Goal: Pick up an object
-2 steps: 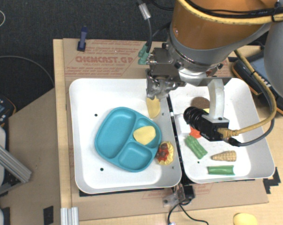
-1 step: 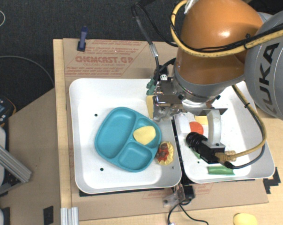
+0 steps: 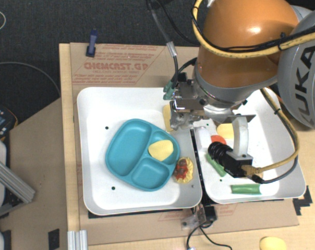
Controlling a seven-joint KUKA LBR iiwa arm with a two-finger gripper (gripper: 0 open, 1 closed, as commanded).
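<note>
Two bins; teal plate (image 3: 134,158) holds yellow piece (image 3: 160,149); arm hides tool, state unclear.

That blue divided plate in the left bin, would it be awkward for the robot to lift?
Probably awkward. The blue divided plate looks stiff, like moulded plastic, so it should not flop. It is wide and lies flat in the left bin, so only a rim offers a pinch. Lifted by one edge it would likely tilt, and the yellow piece in its compartment could slide out.

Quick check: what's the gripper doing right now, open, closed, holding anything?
Gripper: cannot be told. It sits over the seam between the two bins, near the blue tray's upper right corner, mostly hidden under the arm's wrist.
</note>
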